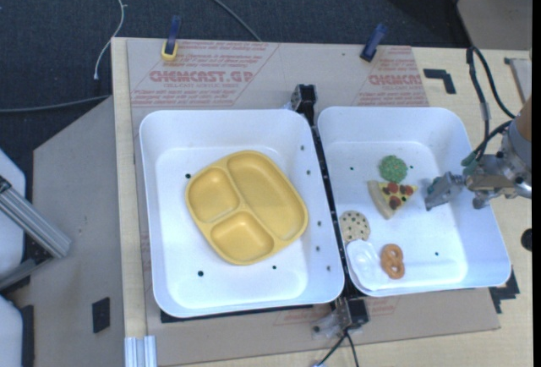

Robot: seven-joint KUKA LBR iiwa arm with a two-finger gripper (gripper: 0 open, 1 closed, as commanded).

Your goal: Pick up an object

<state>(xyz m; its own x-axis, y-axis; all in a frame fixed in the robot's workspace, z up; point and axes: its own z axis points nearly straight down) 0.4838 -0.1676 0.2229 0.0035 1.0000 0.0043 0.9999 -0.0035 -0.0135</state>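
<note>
The right bin [439, 124] holds several toy foods. A green broccoli piece [392, 167] lies near the bin's middle, with a pizza slice [390, 197] just below it. A chocolate-chip cookie [354, 226] sits by the left wall, and a pretzel [392, 260] rests near the front beside a white piece [363, 259]. My gripper [436, 190] reaches in from the right, low over the bin floor, a short way to the right of the pizza slice and apart from it. Nothing shows in its grasp.
The left bin [161, 145] bears a yellow three-compartment plate [245, 206]. A black divider clamp [303, 96] sits between the bins at the back. Blue clips [172, 34] hold the cardboard bench top. Cables run along the right side.
</note>
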